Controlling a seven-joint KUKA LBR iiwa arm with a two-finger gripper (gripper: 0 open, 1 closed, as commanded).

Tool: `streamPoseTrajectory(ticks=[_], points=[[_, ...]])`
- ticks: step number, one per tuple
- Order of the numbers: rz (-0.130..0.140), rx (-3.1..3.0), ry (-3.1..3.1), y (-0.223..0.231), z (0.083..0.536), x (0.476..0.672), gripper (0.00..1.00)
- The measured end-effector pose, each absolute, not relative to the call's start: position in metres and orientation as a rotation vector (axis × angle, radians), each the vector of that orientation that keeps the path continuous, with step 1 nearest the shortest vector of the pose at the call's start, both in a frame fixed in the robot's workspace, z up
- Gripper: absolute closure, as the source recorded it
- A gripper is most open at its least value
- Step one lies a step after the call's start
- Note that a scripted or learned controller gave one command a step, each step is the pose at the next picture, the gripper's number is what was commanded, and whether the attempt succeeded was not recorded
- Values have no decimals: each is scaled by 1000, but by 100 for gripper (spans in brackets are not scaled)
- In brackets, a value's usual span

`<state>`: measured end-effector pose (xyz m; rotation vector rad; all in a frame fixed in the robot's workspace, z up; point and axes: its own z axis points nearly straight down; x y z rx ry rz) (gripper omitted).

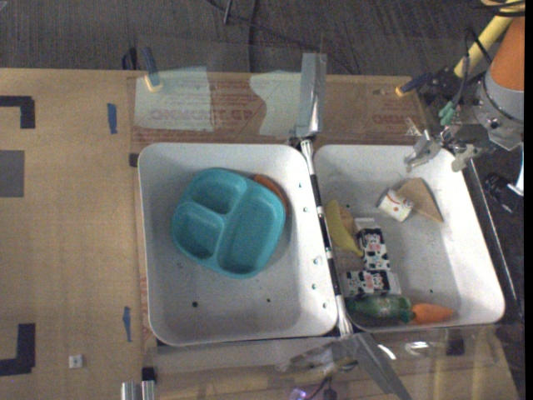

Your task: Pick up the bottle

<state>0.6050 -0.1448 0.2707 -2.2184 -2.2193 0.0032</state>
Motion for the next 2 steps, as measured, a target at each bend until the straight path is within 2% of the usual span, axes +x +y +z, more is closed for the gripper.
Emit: streamPoseTrajectory(ticks=[1,2], points=[[0,-1681,-2650,-187,229,553,0],[-7,-1783,-2595,-191,89,495,0]])
